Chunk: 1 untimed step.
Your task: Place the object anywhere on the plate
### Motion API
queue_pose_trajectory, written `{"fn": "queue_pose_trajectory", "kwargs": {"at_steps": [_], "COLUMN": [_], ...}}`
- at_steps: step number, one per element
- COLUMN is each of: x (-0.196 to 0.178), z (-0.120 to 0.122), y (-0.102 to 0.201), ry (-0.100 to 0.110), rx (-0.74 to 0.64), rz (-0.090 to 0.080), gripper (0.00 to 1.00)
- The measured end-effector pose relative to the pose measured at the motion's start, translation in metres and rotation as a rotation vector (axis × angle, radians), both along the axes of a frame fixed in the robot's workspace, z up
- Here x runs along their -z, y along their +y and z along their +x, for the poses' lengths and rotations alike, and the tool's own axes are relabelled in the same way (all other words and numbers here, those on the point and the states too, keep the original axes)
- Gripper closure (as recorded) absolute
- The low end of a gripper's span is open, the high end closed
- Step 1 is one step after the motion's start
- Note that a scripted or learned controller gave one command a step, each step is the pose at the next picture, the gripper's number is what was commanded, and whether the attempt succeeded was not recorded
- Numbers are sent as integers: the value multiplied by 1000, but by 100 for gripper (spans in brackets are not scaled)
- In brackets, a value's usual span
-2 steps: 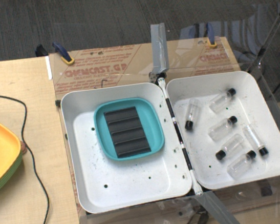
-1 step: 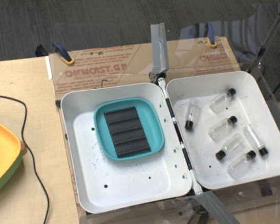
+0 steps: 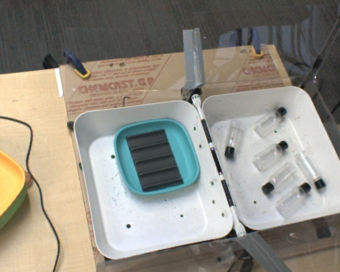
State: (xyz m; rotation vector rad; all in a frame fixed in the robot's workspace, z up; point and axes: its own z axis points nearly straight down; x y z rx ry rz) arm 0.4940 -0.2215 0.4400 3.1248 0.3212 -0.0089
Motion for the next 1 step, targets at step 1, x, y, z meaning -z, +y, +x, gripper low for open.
{"fn": "queue_pose_trajectory", "kwargs": {"at_steps": [1], "x": [0], "z": [-11], "y": [0], "ry": [1], "rx": [5], "rz": [1], "gripper": [0]}}
